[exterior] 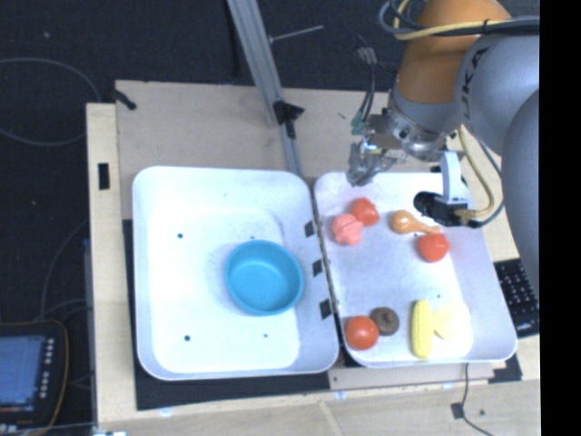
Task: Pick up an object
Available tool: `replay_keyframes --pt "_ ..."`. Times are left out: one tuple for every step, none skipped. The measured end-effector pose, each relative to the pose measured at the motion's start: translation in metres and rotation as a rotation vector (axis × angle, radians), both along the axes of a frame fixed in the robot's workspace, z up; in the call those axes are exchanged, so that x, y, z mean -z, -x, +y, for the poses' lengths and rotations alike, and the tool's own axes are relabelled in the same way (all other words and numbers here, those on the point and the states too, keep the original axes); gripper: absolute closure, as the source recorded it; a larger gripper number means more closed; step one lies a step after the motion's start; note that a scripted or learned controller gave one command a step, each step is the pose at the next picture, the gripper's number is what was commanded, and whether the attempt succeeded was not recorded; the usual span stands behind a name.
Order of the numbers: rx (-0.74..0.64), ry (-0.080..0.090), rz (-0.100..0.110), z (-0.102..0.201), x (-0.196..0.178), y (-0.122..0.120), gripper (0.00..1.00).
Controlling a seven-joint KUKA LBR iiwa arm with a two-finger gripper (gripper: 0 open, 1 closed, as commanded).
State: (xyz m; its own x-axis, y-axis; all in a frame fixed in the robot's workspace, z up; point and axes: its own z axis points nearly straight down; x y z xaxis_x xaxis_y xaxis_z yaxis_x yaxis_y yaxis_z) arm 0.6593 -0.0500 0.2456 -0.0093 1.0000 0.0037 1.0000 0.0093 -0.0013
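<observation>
Gripper (362, 173) hangs over the far rim of the right-hand shallow white bin (472, 280); whether it is wide, narrow or holding anything cannot be told. Just below it lie a round red-orange ball (365, 211) and a pink ridged lump (347, 230), touching each other. To its lower right sit an orange pear-shaped piece (408, 222) and a red ball (433, 247). Far below rest a red tomato-like ball (361, 332), a brown ring (386, 320) and a yellow banana-shaped block (422, 328). A blue round bowl (263, 277) sits in the left white bin (172, 207), lower left.
</observation>
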Motion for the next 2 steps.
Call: replay_keyframes --pt "0.001 0.000 0.013 0.053 0.011 0.003 1.00" --pt "0.001 0.002 0.000 0.106 0.013 -0.003 1.00"
